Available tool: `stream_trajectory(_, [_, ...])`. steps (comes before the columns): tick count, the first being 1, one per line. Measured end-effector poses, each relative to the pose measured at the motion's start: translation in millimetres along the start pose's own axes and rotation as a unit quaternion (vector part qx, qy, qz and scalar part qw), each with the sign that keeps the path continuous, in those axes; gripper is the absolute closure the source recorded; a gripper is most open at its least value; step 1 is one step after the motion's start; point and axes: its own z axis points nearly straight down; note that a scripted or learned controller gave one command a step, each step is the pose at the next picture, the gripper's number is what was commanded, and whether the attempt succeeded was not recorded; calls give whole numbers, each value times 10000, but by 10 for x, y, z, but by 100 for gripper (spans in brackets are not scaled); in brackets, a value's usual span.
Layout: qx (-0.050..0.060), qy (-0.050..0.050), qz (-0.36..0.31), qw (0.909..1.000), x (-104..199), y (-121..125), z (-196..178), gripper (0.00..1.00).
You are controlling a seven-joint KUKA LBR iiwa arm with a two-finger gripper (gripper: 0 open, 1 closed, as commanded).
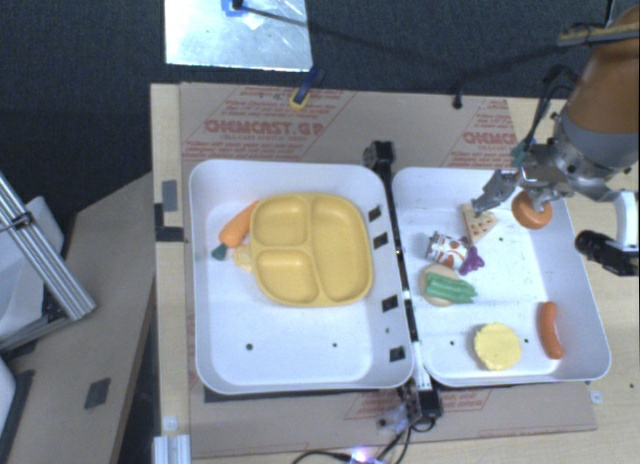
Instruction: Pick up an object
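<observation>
At the near edge of the right bin [585, 357], a round yellow toy [497, 346] is seen, with a red-orange sausage [549, 329] just to its right. Further back, a green bean pod lying on a tan piece [446, 288] is found near the bin's left side, and just behind it a small can [447, 248] with a purple toy [471, 261] touching its right side. Behind these, a cheese wedge [478, 222] is placed directly below the gripper [507, 189]. The gripper's fingers are seen spread apart, with nothing held between them; the left finger tip is just above the wedge. An orange round toy [531, 212] lies just right of the gripper. In the left bin [210, 252], a yellow divided plate [305, 249] is set, with a carrot [236, 226] touching its left rim.
</observation>
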Motion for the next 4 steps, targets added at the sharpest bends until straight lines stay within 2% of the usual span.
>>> stream_trajectory(1, [-56,-8,-9,10000,1,21,-63,0])
stream_trajectory(3, [-32,-1,-1,10000,9,132,1153,0])
stream_trajectory(4, [-170,-34,5,9999,-11,201,1291,0])
